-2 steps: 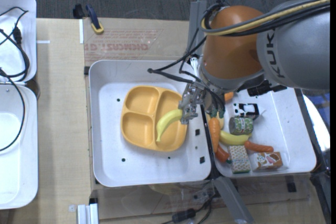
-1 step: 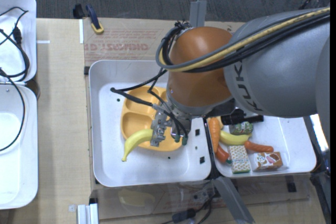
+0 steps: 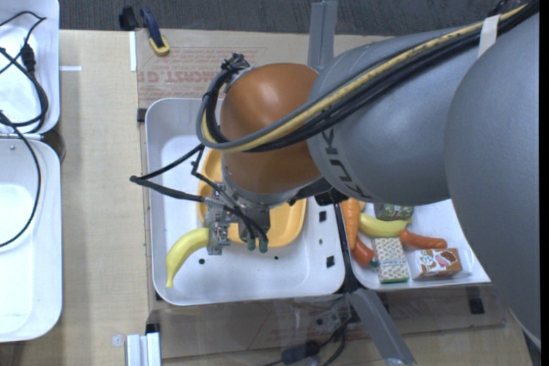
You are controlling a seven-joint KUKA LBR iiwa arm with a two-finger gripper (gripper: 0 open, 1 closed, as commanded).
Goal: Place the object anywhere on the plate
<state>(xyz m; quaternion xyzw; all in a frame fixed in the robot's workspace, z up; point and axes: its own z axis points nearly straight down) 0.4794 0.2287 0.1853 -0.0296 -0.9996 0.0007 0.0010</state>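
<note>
A yellow plate (image 3: 287, 225) lies in the left white bin (image 3: 163, 176), mostly hidden under the arm's orange wrist. A yellow banana (image 3: 184, 251) rests on the bin floor at the front left, its right end close to the gripper (image 3: 240, 243). The gripper hangs over the plate's front left edge, next to the banana. Nothing is visibly held between its fingers.
The right bin (image 3: 420, 277) holds a carrot (image 3: 352, 220), a second banana (image 3: 383, 225), a red pepper-like item (image 3: 425, 240) and small food boxes (image 3: 391, 260). A blue-and-yellow clamp (image 3: 153, 32) lies on the bench behind. Black cables trail over white trays at the far left (image 3: 26, 184).
</note>
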